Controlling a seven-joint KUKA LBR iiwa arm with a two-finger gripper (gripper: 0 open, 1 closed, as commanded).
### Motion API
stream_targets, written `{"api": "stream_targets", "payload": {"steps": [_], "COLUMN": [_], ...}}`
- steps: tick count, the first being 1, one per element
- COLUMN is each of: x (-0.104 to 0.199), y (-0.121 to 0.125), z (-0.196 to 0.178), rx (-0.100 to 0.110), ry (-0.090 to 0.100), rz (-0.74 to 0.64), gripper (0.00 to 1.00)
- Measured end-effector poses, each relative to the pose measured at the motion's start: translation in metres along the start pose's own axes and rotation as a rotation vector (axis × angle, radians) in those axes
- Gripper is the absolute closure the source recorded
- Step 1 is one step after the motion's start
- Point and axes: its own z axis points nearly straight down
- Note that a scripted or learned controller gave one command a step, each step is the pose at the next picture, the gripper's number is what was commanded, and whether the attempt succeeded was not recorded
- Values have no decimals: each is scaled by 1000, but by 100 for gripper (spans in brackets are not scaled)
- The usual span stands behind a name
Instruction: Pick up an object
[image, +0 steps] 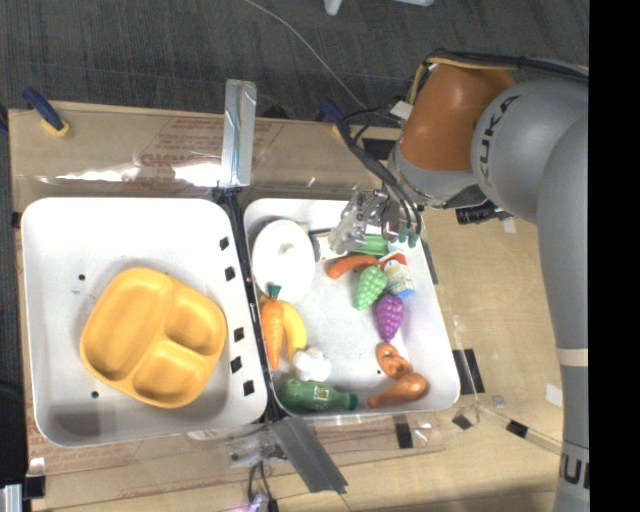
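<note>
Below, tan bench (500, 330), dark floor (120, 40).

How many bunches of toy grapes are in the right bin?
2: a green bunch near the bin's upper right, and a purple bunch just below it. The gripper may hide others.

You see two bins side by side on the worktop (500, 330). The left bin (50, 330) holds a divided plate (150, 335). The right bin (445, 345) holds a carrot (272, 330), bottle (315, 396) and grape bunches (380, 300), with the pincer (375, 225) above its rear edge.

Arm (520, 130) reaching in from right, tool (375, 225) lowered.
</note>
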Motion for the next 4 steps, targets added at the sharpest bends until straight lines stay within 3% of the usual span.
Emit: {"api": "stream_targets", "payload": {"steps": [1, 2, 3, 4], "x": [11, -7, 4, -9], "y": [2, -2, 0, -41], "z": [-102, -71, -67, -76], "rx": [0, 1, 2, 1], "ry": [-6, 0, 1, -4], "rz": [285, 264, 281, 154], "gripper": [100, 100, 100, 100]}}
